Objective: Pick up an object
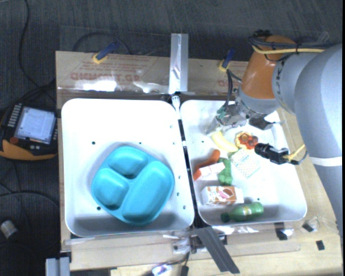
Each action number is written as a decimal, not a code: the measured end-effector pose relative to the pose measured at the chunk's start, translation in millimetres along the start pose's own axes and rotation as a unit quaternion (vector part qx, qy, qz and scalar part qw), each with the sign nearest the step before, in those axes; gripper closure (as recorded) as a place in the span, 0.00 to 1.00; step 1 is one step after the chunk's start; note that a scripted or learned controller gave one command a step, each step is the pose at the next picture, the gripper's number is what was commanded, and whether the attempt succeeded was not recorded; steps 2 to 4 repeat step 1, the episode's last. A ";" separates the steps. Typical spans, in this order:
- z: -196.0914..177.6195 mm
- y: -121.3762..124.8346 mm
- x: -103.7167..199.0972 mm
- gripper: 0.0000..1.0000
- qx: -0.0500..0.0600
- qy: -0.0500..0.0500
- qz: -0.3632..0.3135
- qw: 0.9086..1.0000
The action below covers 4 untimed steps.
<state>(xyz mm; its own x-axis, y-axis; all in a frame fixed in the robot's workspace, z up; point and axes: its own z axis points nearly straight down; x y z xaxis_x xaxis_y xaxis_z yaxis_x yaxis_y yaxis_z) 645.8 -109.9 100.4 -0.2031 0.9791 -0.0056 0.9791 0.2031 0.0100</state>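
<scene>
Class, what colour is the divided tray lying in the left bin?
Light blue divided plastic tray, camera view.

Slanted overhead view of both bins (pixel 126 105)

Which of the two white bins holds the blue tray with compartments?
The left bin holds the blue tray. The right bin contains small items instead, such as a green bottle and a small carton.

Divided tray (pixel 132 183) in left bin (pixel 80 125) — small items clustered in right bin (pixel 287 194), bottle (pixel 242 212) nearest front.
</scene>
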 end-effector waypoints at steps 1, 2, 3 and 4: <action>-120.3 22.0 -12.1 1.00 0.005 0.001 0.039 0.999; -120.3 22.0 -12.1 1.00 0.005 0.001 0.039 0.999; -120.3 22.0 -12.1 1.00 0.005 0.001 0.039 0.999; -120.3 22.0 -12.1 1.00 0.005 0.001 0.039 0.999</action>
